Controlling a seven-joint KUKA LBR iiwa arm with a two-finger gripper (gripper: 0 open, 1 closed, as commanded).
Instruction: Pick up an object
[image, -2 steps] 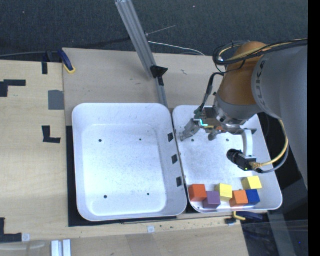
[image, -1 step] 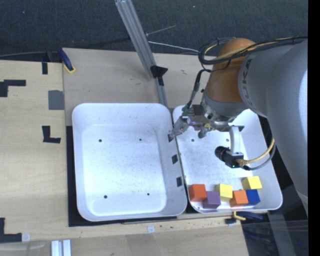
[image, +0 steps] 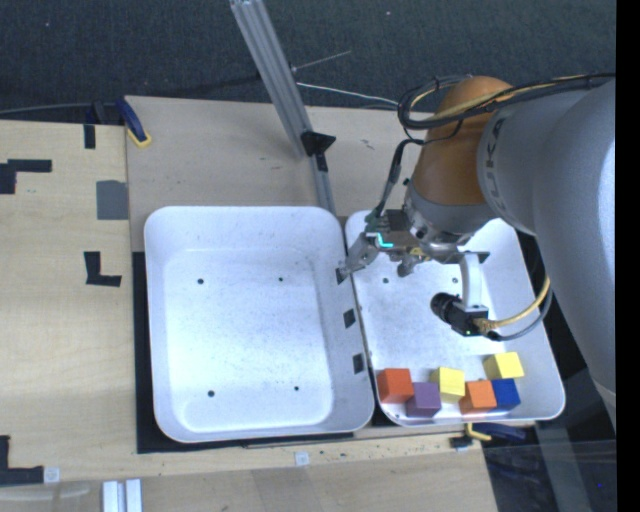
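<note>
The gripper (image: 385, 262) hangs over the far end of the right bin (image: 530, 300); its grip state cannot be told; the coloured blocks (image: 450, 388), orange, purple, yellow and blue, cluster at that bin's near edge, well apart from it.

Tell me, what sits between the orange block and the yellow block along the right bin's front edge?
A purple block, seen in the camera view, between the orange block and the yellow block.
</note>
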